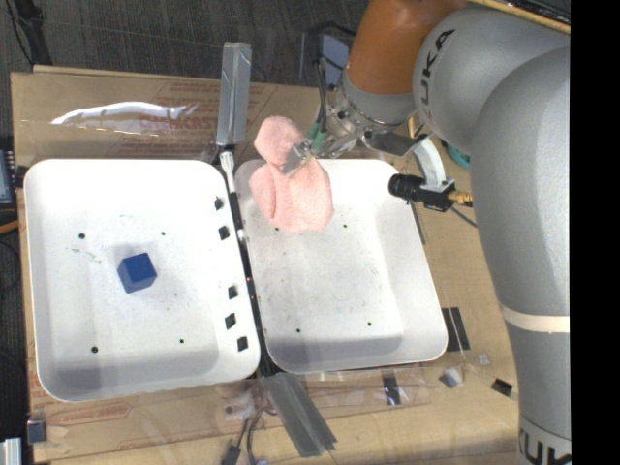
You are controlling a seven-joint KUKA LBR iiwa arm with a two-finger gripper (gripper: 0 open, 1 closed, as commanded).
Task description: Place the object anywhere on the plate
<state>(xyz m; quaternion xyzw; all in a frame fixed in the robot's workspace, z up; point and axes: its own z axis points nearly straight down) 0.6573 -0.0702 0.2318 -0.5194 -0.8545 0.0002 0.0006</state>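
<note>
Grey arm [504, 163] links fill the right side, nearest the camera, with the orange band [387, 37] above the wrist. At the wrist, the gripper [302, 153] pinches a pink cloth [291, 187] between its fingers. From the jaws the cloth hangs downward in a loose bundle, long axis roughly vertical, with one lobe bulging up and to the left of the jaws. It sits over the far edge of the right bin [387, 289]. Far left of the jaws, a blue cube [137, 271] lies in the left bin [58, 211].
</note>
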